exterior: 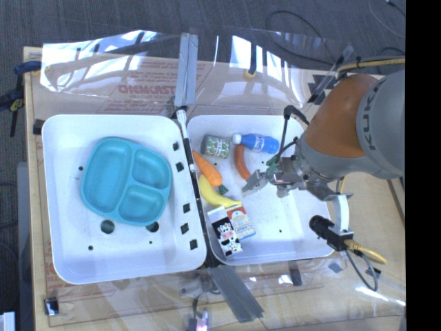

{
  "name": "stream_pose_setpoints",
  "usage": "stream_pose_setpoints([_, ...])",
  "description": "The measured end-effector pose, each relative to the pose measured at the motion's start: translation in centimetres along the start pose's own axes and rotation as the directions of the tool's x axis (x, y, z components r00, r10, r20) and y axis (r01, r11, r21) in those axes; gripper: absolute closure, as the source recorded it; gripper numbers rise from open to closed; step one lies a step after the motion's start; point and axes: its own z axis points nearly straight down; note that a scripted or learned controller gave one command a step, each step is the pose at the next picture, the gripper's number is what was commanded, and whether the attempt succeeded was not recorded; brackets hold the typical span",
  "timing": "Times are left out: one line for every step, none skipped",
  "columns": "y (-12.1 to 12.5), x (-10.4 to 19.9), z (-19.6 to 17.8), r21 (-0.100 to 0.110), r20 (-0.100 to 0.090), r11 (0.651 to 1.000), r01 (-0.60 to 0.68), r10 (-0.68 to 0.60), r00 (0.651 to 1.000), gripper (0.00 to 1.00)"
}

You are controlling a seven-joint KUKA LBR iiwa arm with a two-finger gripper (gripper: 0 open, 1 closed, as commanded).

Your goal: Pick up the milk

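The milk [227,235] is a small white carton with black cow patches. It lies at the front left of the right bin [303,243], against the bin's left wall. A second small carton [242,223] with orange and blue print touches it on the right. My gripper [267,183] hangs over the middle of the right bin, up and to the right of the milk and apart from it. Its fingers [251,183] are spread open with nothing between them.
Further back in the right bin lie a banana [213,194], a carrot [209,169], a sausage [241,161], a green can [216,146] and a blue-labelled bottle [258,143]. The left bin [62,185] holds a blue divided plate [127,180]. The arm covers the bin's right side.
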Motion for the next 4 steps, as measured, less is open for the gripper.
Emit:
stream_pose_setpoints([-2.6, 3.3, 10.0, -0.015, 0.011, 0.908, 0.418, -0.418, 0.908, 0.00])
stream_pose_setpoints([-2.4, 3.1, 9.2, -0.016, 0.014, 0.907, 0.421, -0.421, 0.907, 1.00])
stream_pose_setpoints([-3.0, 3.9, 6.8, -0.005, 0.003, 0.846, 0.534, -0.534, 0.846, 1.00])
stream_pose_setpoints([-2.9, -4.5, 1.4, -0.004, 0.002, 0.958, 0.288, -0.288, 0.958, 1.00])
